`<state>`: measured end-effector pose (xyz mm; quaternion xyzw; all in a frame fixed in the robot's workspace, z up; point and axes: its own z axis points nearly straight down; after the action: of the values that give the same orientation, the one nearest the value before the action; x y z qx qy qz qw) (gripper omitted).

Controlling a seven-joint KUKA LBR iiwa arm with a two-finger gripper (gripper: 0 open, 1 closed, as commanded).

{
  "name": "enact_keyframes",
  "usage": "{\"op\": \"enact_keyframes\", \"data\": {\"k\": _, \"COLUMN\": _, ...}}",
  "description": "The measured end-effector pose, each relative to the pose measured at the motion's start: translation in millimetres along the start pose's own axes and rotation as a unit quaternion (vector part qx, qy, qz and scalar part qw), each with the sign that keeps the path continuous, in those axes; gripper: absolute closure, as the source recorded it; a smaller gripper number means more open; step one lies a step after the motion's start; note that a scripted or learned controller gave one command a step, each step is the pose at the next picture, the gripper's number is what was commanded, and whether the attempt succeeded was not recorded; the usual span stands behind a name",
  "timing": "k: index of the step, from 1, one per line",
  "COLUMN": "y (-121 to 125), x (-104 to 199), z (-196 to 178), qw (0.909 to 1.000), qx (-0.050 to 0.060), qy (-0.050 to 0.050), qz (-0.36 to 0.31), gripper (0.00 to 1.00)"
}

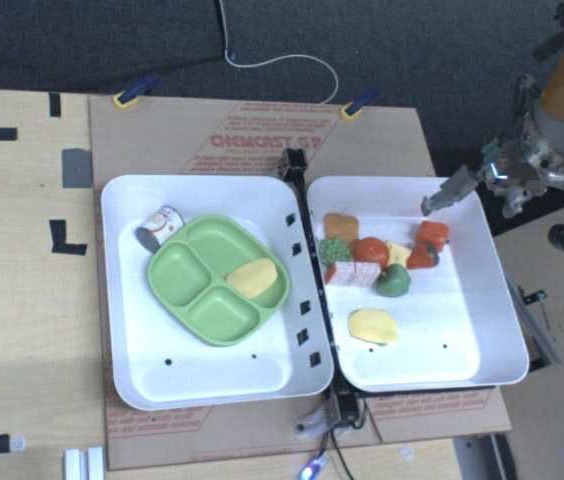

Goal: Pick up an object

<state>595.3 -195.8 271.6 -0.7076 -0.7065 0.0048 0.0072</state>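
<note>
The right bin (482,318) holds a cluster of toy foods: an orange block (340,225), a red tomato (369,249), a red pepper (431,236), a green pepper (393,282), a pink-and-white piece (352,273) and, apart from them, a yellow lemon-like piece (373,326). My gripper (474,198) hovers over the bin's far right corner, just above and right of the red pepper. It stands open, one grey finger (446,194) slanting toward the pepper. Nothing is between the fingers.
The left bin (122,298) carries a green divided plate (207,273) with a yellow food piece (253,277) in one compartment, and a small can (160,227) lies beside it. Black clips line the shared bin wall (307,288). A white cable (272,63) loops behind.
</note>
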Motion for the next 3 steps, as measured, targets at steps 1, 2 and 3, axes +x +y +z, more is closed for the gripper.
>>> {"op": "enact_keyframes", "data": {"k": 1, "y": 2, "x": 1, "z": -7, "qw": 1.0, "qx": -0.005, "qy": -0.001, "qz": -0.002, "gripper": 0.0}}
{"op": "enact_keyframes", "data": {"k": 2, "y": -4, "x": 6, "z": 56, "qw": 1.0, "qx": -0.004, "qy": -0.001, "qz": -0.002, "gripper": 0.0}}
{"op": "enact_keyframes", "data": {"k": 3, "y": 5, "x": 8, "z": 118, "qw": 1.0, "qx": -0.003, "qy": -0.001, "qz": -0.002, "gripper": 0.0}}
